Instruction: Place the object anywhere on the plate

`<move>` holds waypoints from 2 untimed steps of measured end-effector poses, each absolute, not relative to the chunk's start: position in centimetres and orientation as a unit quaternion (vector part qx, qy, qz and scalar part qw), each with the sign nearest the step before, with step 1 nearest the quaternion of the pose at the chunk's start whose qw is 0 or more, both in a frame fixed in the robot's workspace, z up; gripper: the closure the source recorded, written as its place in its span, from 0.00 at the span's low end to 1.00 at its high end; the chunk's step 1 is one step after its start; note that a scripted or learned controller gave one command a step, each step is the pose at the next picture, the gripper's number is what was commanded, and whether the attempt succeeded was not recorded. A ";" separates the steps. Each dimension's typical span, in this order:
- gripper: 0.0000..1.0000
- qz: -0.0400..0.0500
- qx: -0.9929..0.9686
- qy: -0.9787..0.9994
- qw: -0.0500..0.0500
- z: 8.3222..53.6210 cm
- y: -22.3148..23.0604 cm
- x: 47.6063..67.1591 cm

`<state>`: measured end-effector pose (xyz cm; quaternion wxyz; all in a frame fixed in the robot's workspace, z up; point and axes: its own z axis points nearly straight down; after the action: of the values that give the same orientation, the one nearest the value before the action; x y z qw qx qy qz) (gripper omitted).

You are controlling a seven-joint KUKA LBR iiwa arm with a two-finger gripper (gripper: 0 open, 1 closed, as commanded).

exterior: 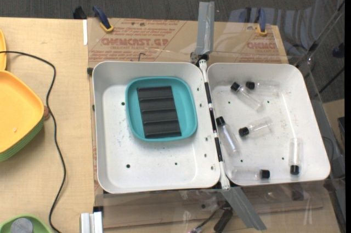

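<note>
A teal square plate (161, 108) with a dark ribbed centre lies in the left white bin (109, 160), toward its far side. In the right white bin (307, 95) lie several clear plastic vials with black caps: two near the far left (245, 93), one long one by the divider (226, 133), one in the middle (254, 129), one at the right (295, 156), and a loose black cap (264, 174) near the front.
Yellow and green plates (16, 117) are stacked at the left edge of the wooden bench, with a black cable (53, 117) running past them. Cardboard (148, 43) lies behind the bins, held by blue clamps (102, 18).
</note>
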<state>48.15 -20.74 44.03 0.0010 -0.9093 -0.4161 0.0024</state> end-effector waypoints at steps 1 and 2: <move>0.00 0.002 -0.937 -0.350 0.000 44.0 -21.6 47.8; 0.00 0.002 -0.966 -0.258 0.000 44.0 -22.0 47.8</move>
<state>47.81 -22.02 44.03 0.0002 -0.9661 -0.2580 0.0023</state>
